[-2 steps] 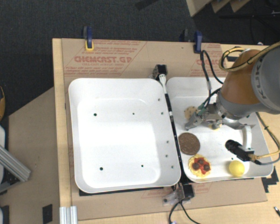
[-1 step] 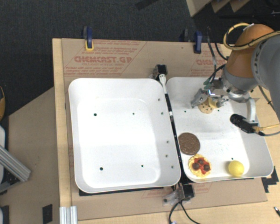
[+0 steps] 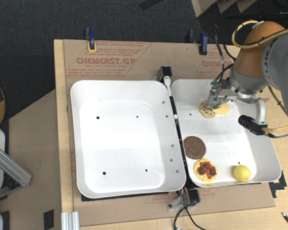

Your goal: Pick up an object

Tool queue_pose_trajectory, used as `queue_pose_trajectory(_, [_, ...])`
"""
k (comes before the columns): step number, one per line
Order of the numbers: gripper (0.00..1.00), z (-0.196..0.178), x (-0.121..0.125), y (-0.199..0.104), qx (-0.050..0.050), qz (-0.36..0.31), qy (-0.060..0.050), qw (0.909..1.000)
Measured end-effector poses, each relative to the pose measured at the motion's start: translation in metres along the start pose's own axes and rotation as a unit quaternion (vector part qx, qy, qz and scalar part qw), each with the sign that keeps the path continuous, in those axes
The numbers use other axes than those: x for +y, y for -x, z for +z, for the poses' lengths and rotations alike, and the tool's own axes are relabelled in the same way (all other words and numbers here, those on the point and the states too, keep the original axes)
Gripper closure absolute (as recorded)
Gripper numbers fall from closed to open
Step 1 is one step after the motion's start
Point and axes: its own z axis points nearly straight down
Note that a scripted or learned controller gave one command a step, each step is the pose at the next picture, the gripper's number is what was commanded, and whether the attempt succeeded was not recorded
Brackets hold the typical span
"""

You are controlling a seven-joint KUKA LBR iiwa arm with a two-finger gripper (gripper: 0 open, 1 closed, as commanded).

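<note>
The shallow white right-hand bin [image 3: 259, 150] serves as the landmark. Against its left wall a flat round brown cookie [image 3: 194, 147] is seen, and just below that a small pizza-like disc with red topping [image 3: 205, 170]. In its upper part the pincer [image 3: 215, 101] is lowered onto a pale round cracker [image 3: 207, 111] beside a yellowish piece [image 3: 222, 109]; its state cannot be told. A yellow lemon-like ball [image 3: 241, 172] is placed near the lower right corner.

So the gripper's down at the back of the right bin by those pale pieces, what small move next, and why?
Probably close the fingers and lift a little to test the grasp. The gripper sits low over the tan cookie and the pale yellow piece in the right bin, but the view doesn't settle whether either is between its fingers.
</note>
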Motion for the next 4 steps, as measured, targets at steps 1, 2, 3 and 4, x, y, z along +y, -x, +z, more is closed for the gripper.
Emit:
queue_pose_trajectory(1, [1.0, -0.136, 0.017, -0.01, 0.0, -0.001, 0.004, 1.0])
queue_pose_trajectory(2, [1.0, -0.309, 0.009, -0.03, 0.0, -0.001, 0.005, 1.0])
queue_pose_trajectory(3, [1.0, -0.211, 0.015, -0.098, 0.003, -0.002, -0.009, 1.0])
queue_pose_trajectory(4, [1.0, -0.166, -0.006, -0.173, 0.003, -0.003, -0.008, 1.0])
